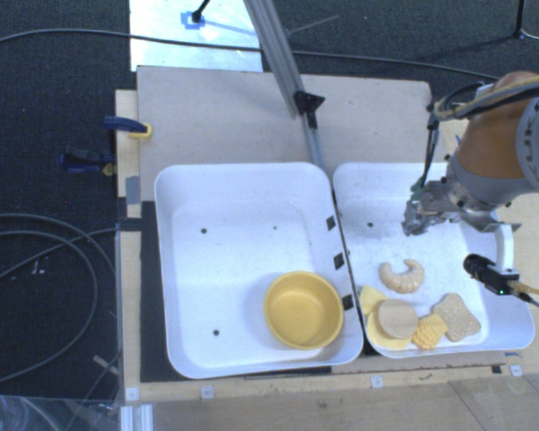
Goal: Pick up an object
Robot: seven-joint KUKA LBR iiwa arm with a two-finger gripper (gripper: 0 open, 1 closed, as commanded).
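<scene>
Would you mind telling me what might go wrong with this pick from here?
1. The round slice, waffle piece and bread piece lie bunched and overlapping in the right bin; a grasp there may shove neighbours or lift two.
2. The croissant is curved, so it may slip out.
3. The gripper hangs above bare floor; a straight descent likely closes on nothing.

Arm (512, 137): ran off the right edge, so its upper links were cut away.
Gripper (417, 223): seen from above as a small grey block; fingers too small and blurred to tell apart.
Yellow slice (375, 317): partly hidden beneath the round tan piece (398, 317).
Waffle piece (430, 331): edges tucked under its neighbours.
Cables (45, 268): cut off by the left edge.
</scene>
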